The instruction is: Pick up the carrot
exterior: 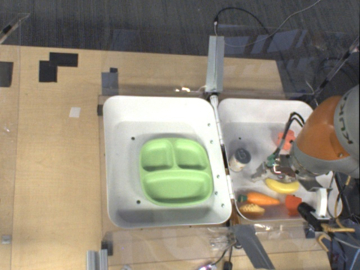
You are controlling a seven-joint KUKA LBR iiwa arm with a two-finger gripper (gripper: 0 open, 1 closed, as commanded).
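1. A light wooden bench (50,167) is seen across the frame, with dark floor along the top edge and black square marks at the upper left.
2. Two shallow white bins are set side by side on it: the left bin (121,151) at the centre of the frame and the right bin (253,114) at the centre right, their inner walls touching.
3. A green divided tray (176,170) is laid in the middle of the left bin, with two small compartments above one wide one.
4. The arm (329,136), grey with an orange band, is seen reaching in from the right edge over the right bin.
5. The gripper (275,167) is held low over the right bin, just above a yellow banana (283,185); whether its fingers are wide or narrow cannot be told, and nothing is seen held in it.
6. The carrot (263,199) is found lying along the lower wall of the right bin, just below the banana and apart from the gripper.
7. A small yellow and red item (251,209) is seen at the lower left corner of that bin, beside the carrot's left end.
8. A red item (292,204) is placed just right of the carrot.
9. A small round grey and white object (241,157) is seen left of the gripper, near the bin's left wall.
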